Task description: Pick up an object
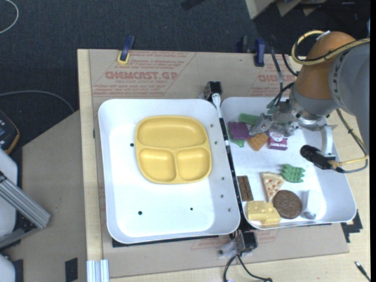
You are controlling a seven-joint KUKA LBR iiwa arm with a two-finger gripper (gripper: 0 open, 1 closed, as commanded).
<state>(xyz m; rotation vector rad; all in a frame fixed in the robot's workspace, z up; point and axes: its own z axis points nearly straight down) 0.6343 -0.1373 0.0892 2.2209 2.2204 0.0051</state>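
I read red print "CHEMCAST GP" on the brown sheet point(154, 69) behind the left bin point(111, 157); smaller lines under it are too blurred.

There are two white bins: the left bin point(117, 204) and the right bin point(335, 198). The left bin holds one yellow plate point(173, 148) with three compartments. In the right bin I count one purple piece point(238, 132), one orange piece point(257, 141), one green toy point(292, 173), one pizza slice point(271, 184), one brown cookie point(287, 204), one cheese block point(262, 212) and one chocolate bar point(244, 187).
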